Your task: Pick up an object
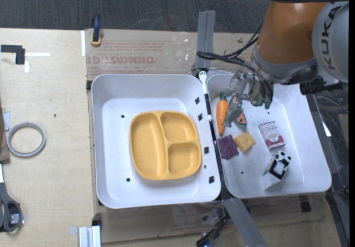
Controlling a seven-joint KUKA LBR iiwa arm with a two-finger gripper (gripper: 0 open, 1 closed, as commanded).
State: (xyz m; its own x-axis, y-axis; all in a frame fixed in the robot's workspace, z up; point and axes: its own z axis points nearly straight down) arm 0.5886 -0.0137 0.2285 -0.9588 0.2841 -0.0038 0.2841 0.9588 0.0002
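Yellow divided plate in L bin; carrot, small items R bin; gripper state unclear.

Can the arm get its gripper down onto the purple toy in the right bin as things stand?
Probably yes. The purple toy lies uncovered near the right bin's left wall, a short way below the gripper. The yellow block touching it and the carrot above may crowd a grasp.
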